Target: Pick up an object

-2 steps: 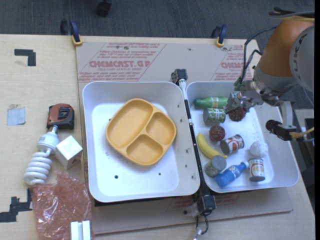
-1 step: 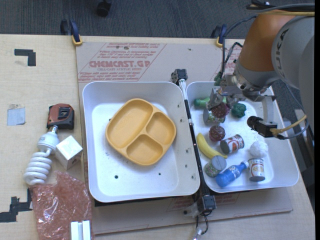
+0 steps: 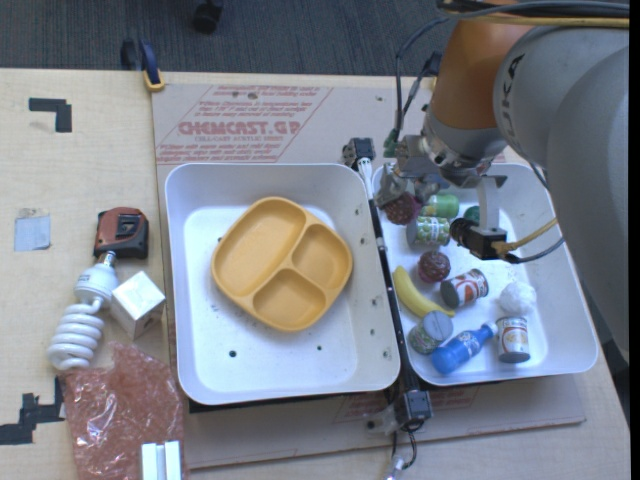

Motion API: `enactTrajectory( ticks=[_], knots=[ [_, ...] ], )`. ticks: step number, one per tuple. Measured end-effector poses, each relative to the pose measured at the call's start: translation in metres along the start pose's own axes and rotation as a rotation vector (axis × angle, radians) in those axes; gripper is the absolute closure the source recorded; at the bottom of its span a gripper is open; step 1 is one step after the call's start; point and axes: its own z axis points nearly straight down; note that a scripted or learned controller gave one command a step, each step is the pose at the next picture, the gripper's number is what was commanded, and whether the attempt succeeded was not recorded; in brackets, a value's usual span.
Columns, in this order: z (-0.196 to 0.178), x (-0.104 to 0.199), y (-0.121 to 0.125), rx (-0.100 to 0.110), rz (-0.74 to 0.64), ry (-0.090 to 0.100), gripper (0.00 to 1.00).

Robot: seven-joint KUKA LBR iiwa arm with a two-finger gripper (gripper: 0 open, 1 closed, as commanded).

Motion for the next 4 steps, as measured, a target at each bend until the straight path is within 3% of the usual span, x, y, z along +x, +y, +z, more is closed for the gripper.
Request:
enactTrajectory(
  ticks=[1, 2, 3, 4],
  knots=[
    [0.000, 0.039, 0.025, 0.000, 0.000, 0.000, 1.00],
    [0.000, 0.074, 0.026, -0.001, 0.000, 0.000, 1.00],
    [-0.010, 0.074, 0.026, -0.001, -0.003, -0.002, 1.00],
    [-0.035, 0.091, -0.030, 0.001, 0.000, 0.000, 1.00]
  ],
)
